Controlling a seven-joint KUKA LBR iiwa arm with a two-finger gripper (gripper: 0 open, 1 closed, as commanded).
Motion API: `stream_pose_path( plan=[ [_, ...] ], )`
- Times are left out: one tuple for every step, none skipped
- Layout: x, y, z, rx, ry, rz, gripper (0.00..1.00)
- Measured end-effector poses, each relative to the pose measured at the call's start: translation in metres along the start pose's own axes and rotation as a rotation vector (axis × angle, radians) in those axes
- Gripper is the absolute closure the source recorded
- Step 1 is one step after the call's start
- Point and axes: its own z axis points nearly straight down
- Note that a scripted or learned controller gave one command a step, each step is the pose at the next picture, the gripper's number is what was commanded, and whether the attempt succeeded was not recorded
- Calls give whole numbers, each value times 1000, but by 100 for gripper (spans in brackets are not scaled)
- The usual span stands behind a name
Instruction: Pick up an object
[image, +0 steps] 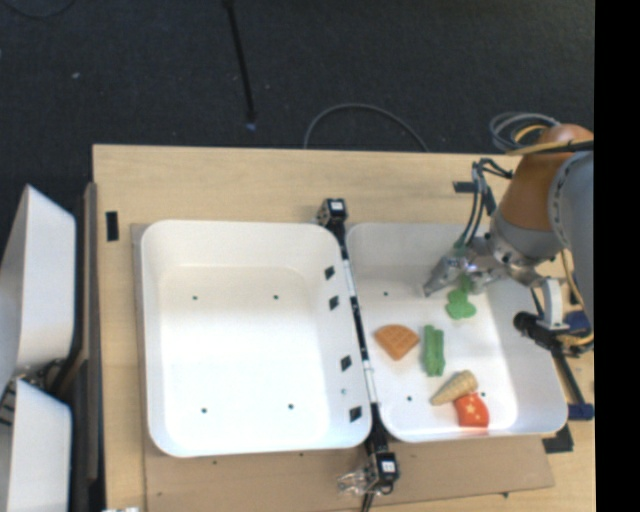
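**Ana:** White plastic everywhere you look, two shallow bins side by side on the pale wooden bench, and the action sits in the right-hand white bin.

**Ben:** Agreed. The grey arm with the orange band reaches in from the right, and its two-finger gripper is low over the bin's upper middle.

**Ana:** Fingers?

**Ben:** Spread apart, I'd say, one metal finger splayed out to the left. Nothing visibly sits between them.

**Ana:** Just below the gripper lies a small rounded light-green piece, very close to the fingertips. Whether they touch it, I cannot tell.

**Ben:** Further down, a flat orange wedge-shaped piece lies near the bin's left wall, and just beside it to the right a long dark-green block stands lengthwise.

**Ana:** Toward the near edge, a tan cone-shaped piece lies on its side, and a red rounded piece sits right against its lower end.

**Ben:** The left-hand white bin shows its bare floor with a few dark dots. Black clips run along the seam between the bins.
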Motion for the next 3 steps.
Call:
stream_pose_path(
  plan=[
    [3, -16, 1, 8, -1, 8, 0],
    [42, -8, 1, 8, 1, 2, 0],
    [29, -50, 1, 10, 0, 9, 0]
  ],
)
